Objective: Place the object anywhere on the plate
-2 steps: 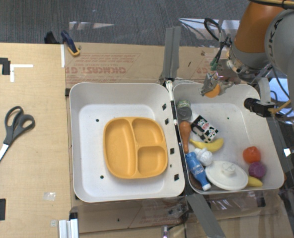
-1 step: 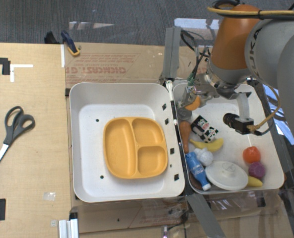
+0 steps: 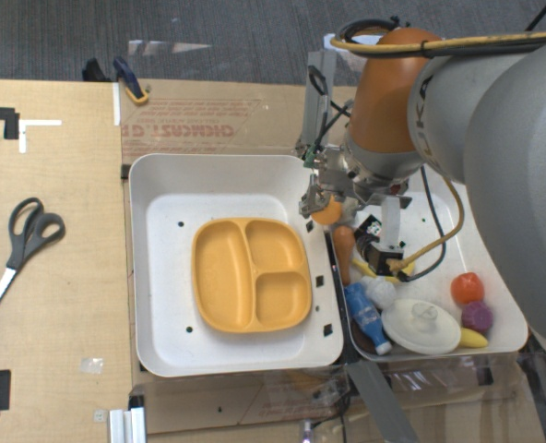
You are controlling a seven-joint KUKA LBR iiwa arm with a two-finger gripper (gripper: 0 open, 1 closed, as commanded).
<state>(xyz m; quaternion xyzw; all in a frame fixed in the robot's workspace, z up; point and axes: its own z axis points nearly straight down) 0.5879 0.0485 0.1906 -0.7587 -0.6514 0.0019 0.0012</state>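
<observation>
Cardboard (image 3: pixel 199 123) lettering mirrored, perhaps "CHEMICAL"; unreadable.

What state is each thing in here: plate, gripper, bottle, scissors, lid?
Plate: flat in the left bin, all three compartments bare.
Gripper: over the bins' shared edge, a small orange object at its tip; grasp unclear.
Bottle: lying on its side in the right bin.
Scissors: closed, flat on the bench.
Lid: resting knob up.

— What's the plate (image 3: pixel 252 275) like?
— Smooth yellow plastic, slightly glossy; the bin (image 3: pixel 153 275) around it is matt white plastic.
— Left of the bin?
— My table (image 3: pixel 52 321), pale matt wood grain.
</observation>
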